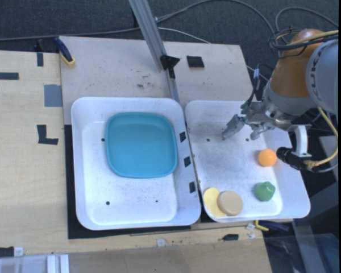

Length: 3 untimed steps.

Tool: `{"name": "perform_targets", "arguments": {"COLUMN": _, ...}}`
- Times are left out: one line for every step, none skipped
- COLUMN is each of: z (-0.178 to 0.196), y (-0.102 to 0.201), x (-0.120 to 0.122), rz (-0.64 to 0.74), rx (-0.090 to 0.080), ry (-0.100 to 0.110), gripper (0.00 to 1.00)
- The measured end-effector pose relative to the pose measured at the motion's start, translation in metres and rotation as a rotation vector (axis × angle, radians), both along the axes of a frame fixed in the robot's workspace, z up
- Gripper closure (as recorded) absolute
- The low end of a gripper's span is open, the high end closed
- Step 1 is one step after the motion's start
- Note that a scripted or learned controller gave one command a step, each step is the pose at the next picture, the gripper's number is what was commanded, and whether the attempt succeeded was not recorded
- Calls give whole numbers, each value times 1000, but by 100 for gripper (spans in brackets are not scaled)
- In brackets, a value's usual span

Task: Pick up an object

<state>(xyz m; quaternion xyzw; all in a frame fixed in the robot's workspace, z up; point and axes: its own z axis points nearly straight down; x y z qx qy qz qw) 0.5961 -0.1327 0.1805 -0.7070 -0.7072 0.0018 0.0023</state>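
Bins: two. The left white bin (pixel 85 169) holds one blue square plate (pixel 141 144); the right white bin (pixel 216 152) holds one orange ball (pixel 267 157), one green lump (pixel 265 191), one tan disc (pixel 230 202), one yellow piece (pixel 212 200). The gripper (pixel 242 128) hovers open, empty.

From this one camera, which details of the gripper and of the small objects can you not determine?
- Gripper, camera view: small and dark against the right bin; open or shut is unclear.
- Yellow piece: partly covered by the tan disc, so its full shape is hidden.
- Green object and orange ball: too small to identify further.
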Motion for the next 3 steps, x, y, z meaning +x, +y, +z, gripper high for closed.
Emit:
{"name": "perform_targets", "arguments": {"z": -53, "y": -3, "x": 8, "rz": 0, "rx": 0, "ry": 0, "gripper": 0}}
{"name": "perform_targets", "arguments": {"z": -92, "y": -2, "x": 8, "rz": 0, "rx": -1, "ry": -5, "gripper": 0}}
{"name": "perform_targets", "arguments": {"z": -80, "y": -3, "x": 9, "rz": 0, "rx": -2, "ry": -8, "gripper": 100}}
